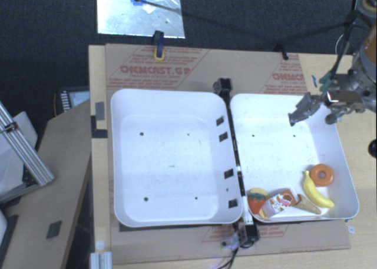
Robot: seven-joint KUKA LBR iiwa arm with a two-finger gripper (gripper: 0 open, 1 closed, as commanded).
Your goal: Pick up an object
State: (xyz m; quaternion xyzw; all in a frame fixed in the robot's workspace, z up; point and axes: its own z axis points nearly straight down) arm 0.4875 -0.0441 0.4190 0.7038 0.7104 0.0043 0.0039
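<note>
My gripper (316, 115) hangs above the far right part of the right bin (265, 144), its two fingers spread apart with nothing between them, so it is open. Along the near edge of that bin lie a yellow banana (316, 191), an orange ring-shaped toy (321, 173), a red and white packet (278, 203), an orange-red round fruit (257, 201) and a small brown cone-shaped piece (307, 205). The gripper is well behind these objects and touches none of them.
The left bin (171, 156) sits beside the right one, with black clips (228, 173) along the shared rim. A metal plate (140, 3) lies beyond the bench. An aluminium frame (23, 150) stands at the left.
</note>
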